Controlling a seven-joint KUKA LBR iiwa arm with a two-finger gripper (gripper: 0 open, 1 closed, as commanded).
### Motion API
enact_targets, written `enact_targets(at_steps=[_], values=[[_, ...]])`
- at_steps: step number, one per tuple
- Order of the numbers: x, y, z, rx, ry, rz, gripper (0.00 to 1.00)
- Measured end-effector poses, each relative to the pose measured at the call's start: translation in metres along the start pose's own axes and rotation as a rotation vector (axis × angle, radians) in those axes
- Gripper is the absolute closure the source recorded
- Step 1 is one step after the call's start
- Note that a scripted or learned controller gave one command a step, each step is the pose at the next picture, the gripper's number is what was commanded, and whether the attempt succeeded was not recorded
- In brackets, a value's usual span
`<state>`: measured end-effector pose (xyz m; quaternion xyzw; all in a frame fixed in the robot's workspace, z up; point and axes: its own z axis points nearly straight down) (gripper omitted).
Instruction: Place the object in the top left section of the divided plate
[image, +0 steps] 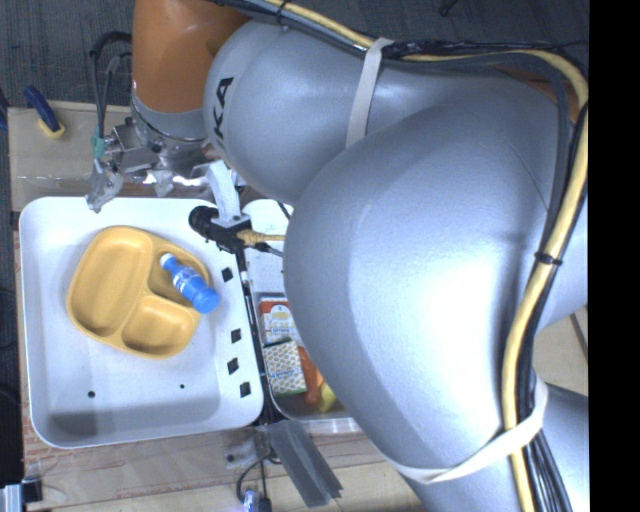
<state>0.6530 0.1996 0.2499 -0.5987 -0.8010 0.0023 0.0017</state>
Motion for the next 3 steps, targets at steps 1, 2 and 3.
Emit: enact_targets(at_steps=[1,2,3], values=[[0.007,0.005,-0.012,-0.001,0.0,-0.009,0.0],[-0.007,0.001,-0.053,-0.003,-0.001,-0.226,0.0],[0.003,0.003,-0.039,0.002,-0.001,-0.009,0.0]])
